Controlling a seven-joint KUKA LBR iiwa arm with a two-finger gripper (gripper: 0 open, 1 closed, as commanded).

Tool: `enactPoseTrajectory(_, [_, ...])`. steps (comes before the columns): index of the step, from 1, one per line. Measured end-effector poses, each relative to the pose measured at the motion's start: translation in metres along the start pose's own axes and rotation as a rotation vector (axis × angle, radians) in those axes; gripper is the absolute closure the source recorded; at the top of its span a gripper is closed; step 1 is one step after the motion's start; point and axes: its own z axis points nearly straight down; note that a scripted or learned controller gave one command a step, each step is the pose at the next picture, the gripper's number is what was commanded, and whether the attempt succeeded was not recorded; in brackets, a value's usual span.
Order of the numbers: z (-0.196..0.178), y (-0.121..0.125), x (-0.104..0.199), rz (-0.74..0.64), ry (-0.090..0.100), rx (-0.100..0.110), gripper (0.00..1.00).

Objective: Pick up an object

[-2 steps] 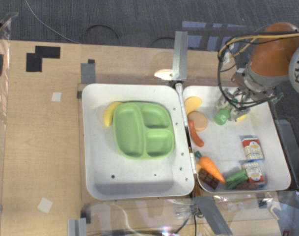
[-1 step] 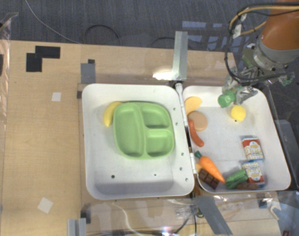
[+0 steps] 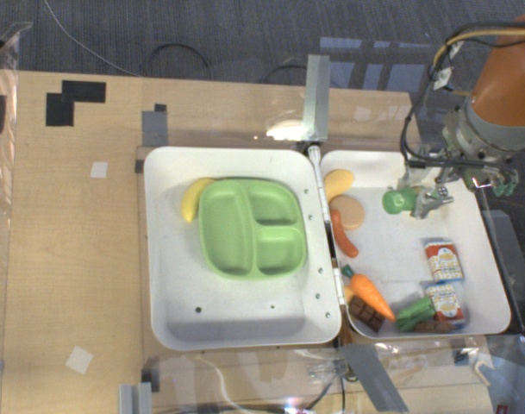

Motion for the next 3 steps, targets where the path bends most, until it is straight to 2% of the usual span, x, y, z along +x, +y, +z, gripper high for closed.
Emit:
enactPoseTrajectory(1, [-0.020, 0.088, -0.040, 0.037, -0.001, -0.005, 1.00])
enactPoseTrajectory(2, [-0.084, -0.006, -0.058, -0.120, -0.004, 0.004, 1.00])
enactPoseTrajectory(3, [0.020, -0.095, -0.007, -0.254, 0.010, -0.003, 1.00])
